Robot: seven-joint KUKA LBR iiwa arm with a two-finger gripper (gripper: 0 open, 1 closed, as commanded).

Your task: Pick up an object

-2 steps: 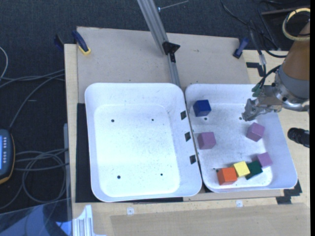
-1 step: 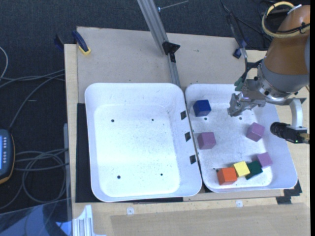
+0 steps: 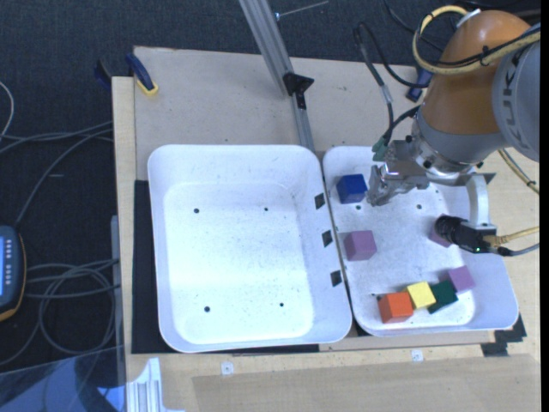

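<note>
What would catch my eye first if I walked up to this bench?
Most likely the big arm with its orange band, reaching in from the right over the right bin. Next, the bright blocks there: a blue cube beside the gripper, a purple cube mid-bin, and an orange cube, yellow cube and green cube clustered at its near edge.

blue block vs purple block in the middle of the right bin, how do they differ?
Colour: the blue block is deep blue, the purple block pale purple. Place: the blue block sits near the bin's far edge, right beside the gripper; the purple block lies nearer the camera, alone, well apart from the gripper. Both are small cubes of similar size resting flat in the right bin.
</note>
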